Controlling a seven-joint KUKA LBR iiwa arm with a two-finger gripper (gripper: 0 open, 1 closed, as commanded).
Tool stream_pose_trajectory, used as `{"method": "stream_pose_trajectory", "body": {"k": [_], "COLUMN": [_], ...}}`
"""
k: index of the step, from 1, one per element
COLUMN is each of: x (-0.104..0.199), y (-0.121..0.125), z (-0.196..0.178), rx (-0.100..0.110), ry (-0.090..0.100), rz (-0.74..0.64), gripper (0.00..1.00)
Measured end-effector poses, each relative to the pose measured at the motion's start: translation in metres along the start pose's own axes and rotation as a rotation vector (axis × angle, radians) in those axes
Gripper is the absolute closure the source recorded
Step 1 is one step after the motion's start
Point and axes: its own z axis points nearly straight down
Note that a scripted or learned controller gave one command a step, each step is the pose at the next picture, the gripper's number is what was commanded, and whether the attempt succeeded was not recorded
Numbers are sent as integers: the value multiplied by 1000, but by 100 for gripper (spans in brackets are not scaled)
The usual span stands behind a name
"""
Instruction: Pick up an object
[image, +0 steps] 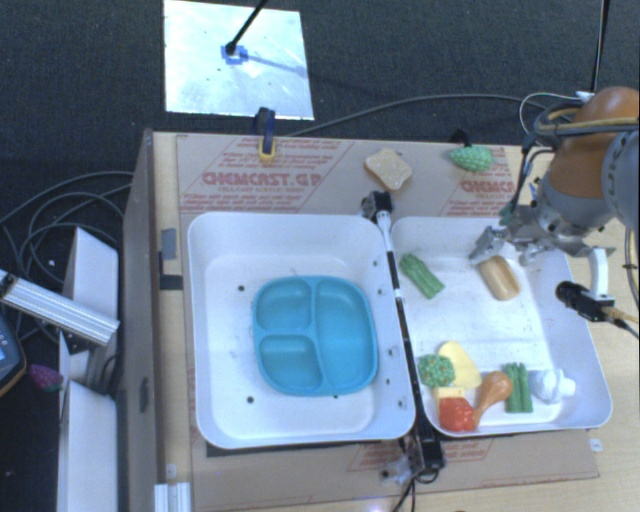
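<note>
— honestly, you can't tell from up here whether the gripper is clenched or released; the wrist covers most of it.
— where's your pick?
— the tan bread roll lies in the right bin, just beneath the gripper, too close to say whether they touch.
— room around it?
— you have bare floor left of the roll up to the green pickle; the far wall sits close behind. toys crowd the near edge. the blue plate fills the left bin.

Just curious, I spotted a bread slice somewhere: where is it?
The bread slice lies outside both bins, on the cardboard behind them, near the top of the divider, left of the green leafy piece.
</note>
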Motion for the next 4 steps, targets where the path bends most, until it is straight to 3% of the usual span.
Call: {"method": "stream_pose_trajectory", "body": {"k": [1, 2, 3, 4], "x": [0, -7, 2, -34], "y": [3, -9, -3, 0], "z": [3, 2, 2, 15], "rx": [0, 1, 0, 1], "ry": [0, -1, -1, -2], "rz": [0, 2, 0, 3], "gripper": [0, 0, 0, 0]}}
